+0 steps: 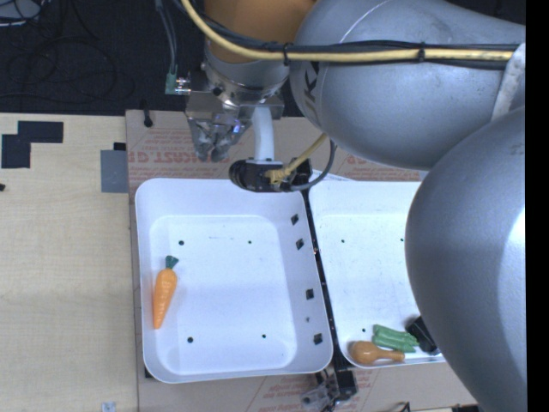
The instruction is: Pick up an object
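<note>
An orange toy carrot with a green top lies near the left wall of the left bin. At the near edge of the right bin lie a tan pear-shaped object and a green bean-like piece. A black item beside them is partly hidden by the arm. My gripper hangs over the bench just beyond the far edge of the left bin, well away from the carrot. I see nothing in it.
The big grey arm covers the upper right and most of the right bin. A black fitting with a yellow cable sits at the far rim where the bins meet. Brown cardboard lies under the bins.
</note>
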